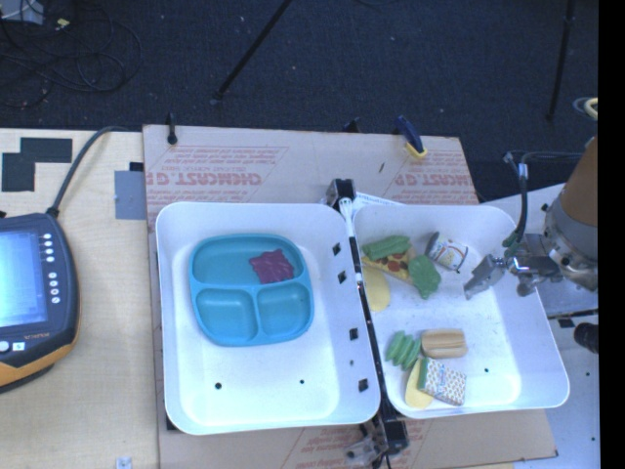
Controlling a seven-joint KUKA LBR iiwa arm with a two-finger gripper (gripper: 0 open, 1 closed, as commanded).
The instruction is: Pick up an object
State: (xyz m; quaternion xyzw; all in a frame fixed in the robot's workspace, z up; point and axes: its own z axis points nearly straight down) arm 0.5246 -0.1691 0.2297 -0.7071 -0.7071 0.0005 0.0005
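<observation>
So, left to right. Far left on the worktop [88, 399] sat the control tablet [29, 296], well out of my way. The left bin [181, 379] held a blue divided tray [229, 316] with a dark red scrap [272, 265] in its top right compartment, parked there like it had already been sorted, I'd guess.

All the pickable stuff was in the right bin [537, 379], crowded toward its left side by the divider: green pieces [405, 262] on top of a yellow one [376, 286], a small white and clear thing [449, 255] just beside them, then lower down a green bit [401, 349], a tan roll [442, 342] and a checkered packet [445, 382] touching each other.

My fingers [485, 277] hung over the bare right half of that bin, near the white thing but apart from it. They looked spread apart to me, gripping nothing. Honestly it's a bit small to be sure.

Room-wise: open floor right below me, the bin's right rim close behind. The piles were tight, so I figured the lone white thing was the easiest grab, since neighbours would get bumped anywhere else.
</observation>
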